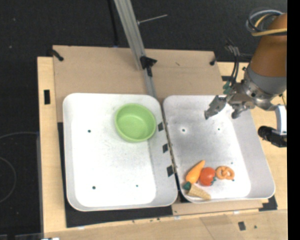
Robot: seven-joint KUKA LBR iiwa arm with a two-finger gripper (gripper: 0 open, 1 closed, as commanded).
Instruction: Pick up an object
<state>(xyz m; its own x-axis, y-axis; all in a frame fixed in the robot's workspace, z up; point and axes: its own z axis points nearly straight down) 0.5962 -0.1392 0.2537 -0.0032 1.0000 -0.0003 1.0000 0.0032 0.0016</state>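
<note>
A green bowl point(135, 123) sits in the left bin point(90, 184) near its upper right corner. In the right bin point(250, 149), along the front edge, lie an orange carrot point(194, 172), a red tomato point(207, 176), a pretzel-like orange piece point(225, 173) and a tan cone point(197, 192). My gripper point(225, 110) hangs over the upper part of the right bin, well above and behind those items. Its two fingers are spread apart with nothing between them.
A slanted metal pole point(132, 34) rises from behind the bins at the seam between them. Black clips point(166, 149) line the edge where the bins meet. Brown board point(180, 74) lies behind both bins.
</note>
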